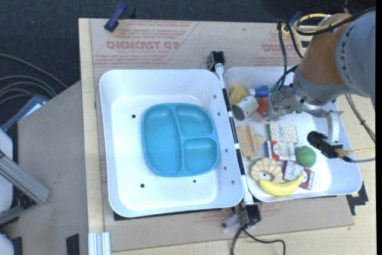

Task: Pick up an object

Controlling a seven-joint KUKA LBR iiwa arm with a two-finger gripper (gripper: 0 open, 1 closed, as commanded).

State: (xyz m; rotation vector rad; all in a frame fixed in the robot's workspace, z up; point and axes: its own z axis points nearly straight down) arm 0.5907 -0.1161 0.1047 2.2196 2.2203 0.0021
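Gripper [278,109] low in right bin [346,185], above checkered packet [282,132], nr can [245,108]. Finger state: can't tell. Blue tray [179,139] in left bin [119,146].

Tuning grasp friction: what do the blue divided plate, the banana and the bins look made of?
Blue divided plate: likely moulded plastic, matte, uniform colour. Banana: probably a plastic toy, smooth with slight sheen. Left bin and right bin: white plastic, mildly glossy, rounded moulded rims.
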